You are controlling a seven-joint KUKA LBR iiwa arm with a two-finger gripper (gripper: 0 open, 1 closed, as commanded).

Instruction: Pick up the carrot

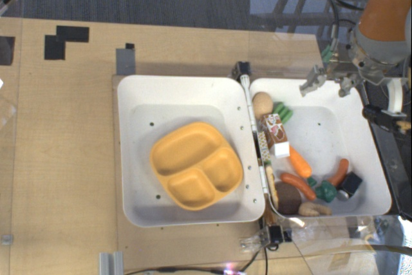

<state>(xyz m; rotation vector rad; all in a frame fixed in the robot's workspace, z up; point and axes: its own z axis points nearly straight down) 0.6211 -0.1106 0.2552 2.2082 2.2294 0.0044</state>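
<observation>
While the gripper (329, 82) is hovering with its fingers (311, 83) spread apart and grasping nothing, the carrot (299, 161) is lying well below them in the right bin (380, 170), just beside a white block (280, 150), apart from both fingertips.

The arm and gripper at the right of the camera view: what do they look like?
The arm is bulky and rounded, with an orange band over a grey section. Below it, the gripper is grey metal with two thin fingers, and dark cables run alongside its wrist.
</observation>
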